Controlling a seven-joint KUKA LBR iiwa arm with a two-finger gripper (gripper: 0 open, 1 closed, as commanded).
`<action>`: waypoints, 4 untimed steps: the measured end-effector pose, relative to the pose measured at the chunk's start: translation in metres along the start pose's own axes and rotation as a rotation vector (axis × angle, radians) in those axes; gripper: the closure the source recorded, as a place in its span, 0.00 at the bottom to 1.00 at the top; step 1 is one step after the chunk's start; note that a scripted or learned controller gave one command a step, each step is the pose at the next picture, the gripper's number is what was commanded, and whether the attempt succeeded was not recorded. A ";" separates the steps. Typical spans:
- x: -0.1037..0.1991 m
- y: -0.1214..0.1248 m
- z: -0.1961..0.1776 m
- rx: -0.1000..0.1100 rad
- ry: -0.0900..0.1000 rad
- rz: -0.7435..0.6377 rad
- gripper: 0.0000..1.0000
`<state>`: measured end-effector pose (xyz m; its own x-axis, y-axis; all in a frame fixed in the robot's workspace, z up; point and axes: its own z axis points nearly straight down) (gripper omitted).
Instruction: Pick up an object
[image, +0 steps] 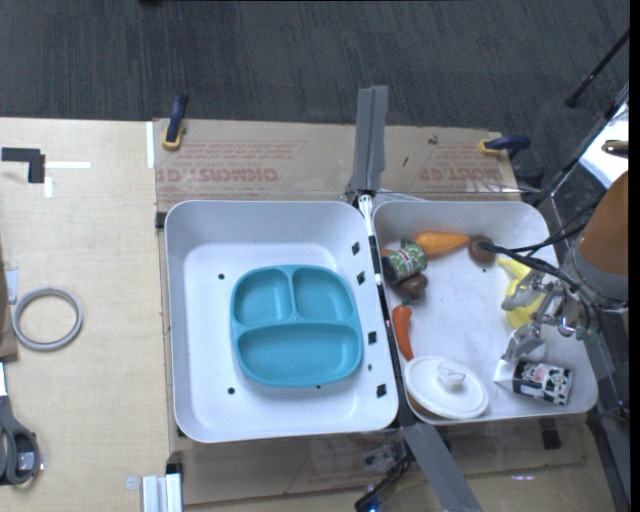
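My gripper (522, 322) hovers low over the right side of the right bin (470, 215), open. A yellow banana-like object (516, 290) lies under and between its fingers, partly hidden by them. Just below it sits a small black-and-white carton (542, 380). Further left are an orange carrot (441, 242), a green can (405, 260), a brown lump (413, 286), a red-orange pepper (402, 330) and a white lidded bowl (447, 386).
The left bin (190, 300) holds a teal divided plate (297, 325). A dark brown object (482, 249) lies by the carrot's tip. A roll of tape (44, 318) and scissors (18, 450) rest on the bench at the left.
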<state>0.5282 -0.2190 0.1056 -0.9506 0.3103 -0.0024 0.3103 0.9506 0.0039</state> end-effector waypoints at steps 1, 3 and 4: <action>0.032 -0.001 0.014 0.002 0.002 0.148 0.00; 0.056 0.009 0.014 0.004 0.001 0.479 0.00; -0.013 0.033 0.014 0.005 -0.001 0.574 0.00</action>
